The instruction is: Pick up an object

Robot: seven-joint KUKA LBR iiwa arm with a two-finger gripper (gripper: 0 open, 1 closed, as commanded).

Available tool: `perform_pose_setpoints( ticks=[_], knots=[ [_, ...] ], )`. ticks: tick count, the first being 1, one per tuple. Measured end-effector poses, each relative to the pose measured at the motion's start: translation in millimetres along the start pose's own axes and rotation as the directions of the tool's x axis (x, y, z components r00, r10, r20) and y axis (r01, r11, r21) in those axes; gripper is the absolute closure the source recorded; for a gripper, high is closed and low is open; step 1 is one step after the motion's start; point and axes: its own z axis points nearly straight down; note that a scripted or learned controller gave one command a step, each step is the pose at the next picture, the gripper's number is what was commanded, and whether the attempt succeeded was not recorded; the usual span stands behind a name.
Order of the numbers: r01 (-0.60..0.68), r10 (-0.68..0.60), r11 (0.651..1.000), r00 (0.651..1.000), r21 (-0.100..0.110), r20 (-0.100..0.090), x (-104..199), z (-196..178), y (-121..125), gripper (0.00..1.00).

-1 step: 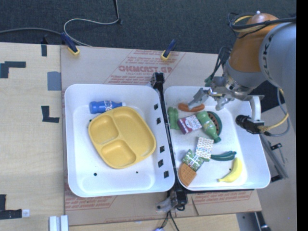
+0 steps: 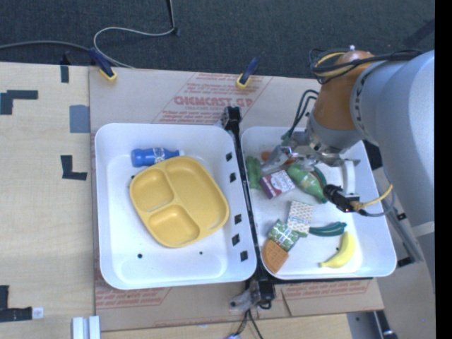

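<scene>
We look down on a brown table (image 2: 49, 210) carrying two shallow white bins side by side, with the black divider (image 2: 239, 189) between them as our reference. The grey arm (image 2: 402, 111), orange-banded above the wrist, reaches in from the right and hangs over the far part of the right bin (image 2: 374, 260), right of the divider. The left bin (image 2: 113, 260), left of the divider, holds a yellow compartment plate (image 2: 179, 200) just left of the divider, and a blue bottle (image 2: 152, 156) touching the plate's far edge. The gripper (image 2: 300, 155) sits low among the clutter right of the divider's far half; we cannot tell whether its fingers are apart or together, nor whether anything lies between them. Directly beneath it we see a green bottle (image 2: 309, 181), and between that and the divider a maroon packet (image 2: 277, 183). Nearer the camera, right of the divider's near half, lie a pale patterned packet (image 2: 300, 216), a green checked packet (image 2: 284, 234) and an orange waffle-textured piece (image 2: 275, 256) just beside the divider. Farther right are a dark green pepper (image 2: 326, 227) and a yellow banana (image 2: 340, 252).
</scene>
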Motion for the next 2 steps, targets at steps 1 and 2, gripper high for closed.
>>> perform_pose_setpoints(
  ticks=[1,2],
  knots=[
    [0.001,-0.001,1.000,1.000,0.001,-0.001,0.4,-10.4,0.5,1.00],
    [0.002,-0.002,1.000,1.000,0.003,-0.002,1.2,-19.2,0.2,1.00]
  ],
)
